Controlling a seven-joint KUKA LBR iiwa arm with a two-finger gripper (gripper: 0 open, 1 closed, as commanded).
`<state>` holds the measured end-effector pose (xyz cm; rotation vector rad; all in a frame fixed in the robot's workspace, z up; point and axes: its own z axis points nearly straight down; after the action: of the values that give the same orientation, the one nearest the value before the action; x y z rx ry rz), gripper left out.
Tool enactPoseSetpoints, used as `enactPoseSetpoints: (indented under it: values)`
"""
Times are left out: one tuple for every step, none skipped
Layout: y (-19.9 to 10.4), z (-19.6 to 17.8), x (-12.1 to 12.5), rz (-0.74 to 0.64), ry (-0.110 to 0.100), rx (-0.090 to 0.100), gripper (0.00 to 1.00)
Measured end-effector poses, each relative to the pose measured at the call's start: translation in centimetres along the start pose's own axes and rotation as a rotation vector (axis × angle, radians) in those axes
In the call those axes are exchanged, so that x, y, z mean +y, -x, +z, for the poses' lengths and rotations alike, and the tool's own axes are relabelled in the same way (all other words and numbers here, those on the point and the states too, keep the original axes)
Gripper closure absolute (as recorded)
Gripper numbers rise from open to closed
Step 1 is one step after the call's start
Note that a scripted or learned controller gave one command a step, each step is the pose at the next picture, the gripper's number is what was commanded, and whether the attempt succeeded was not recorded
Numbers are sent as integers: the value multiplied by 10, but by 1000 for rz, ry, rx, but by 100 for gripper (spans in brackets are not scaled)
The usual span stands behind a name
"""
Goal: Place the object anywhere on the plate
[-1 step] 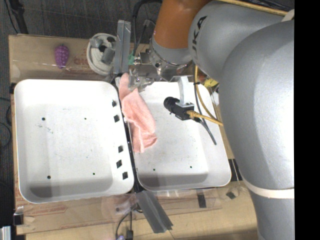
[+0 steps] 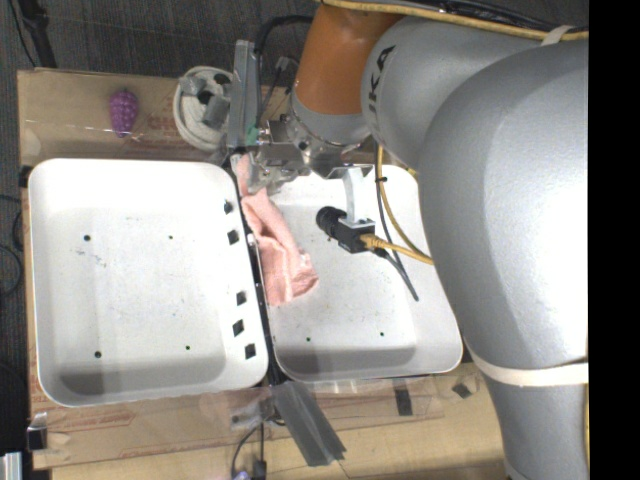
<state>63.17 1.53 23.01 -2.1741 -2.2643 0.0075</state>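
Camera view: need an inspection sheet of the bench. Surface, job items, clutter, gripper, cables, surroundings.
Surface: two white bins; left bin, right bin, on a wooden bench.
Job's things: pink cloth in the right bin, draped beside the divide; plate: nothing seen.
Clutter: purple object and white round fixture on the bench behind the bins.
Gripper: gripper above the cloth's top end; grasp unclear.
Cables: yellow cable along the arm.
Surroundings: dark floor.
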Motion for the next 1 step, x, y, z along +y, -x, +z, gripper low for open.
enactPoseSetpoints:
  values:
    - [-48,-10,-11,-406,1,0,100]
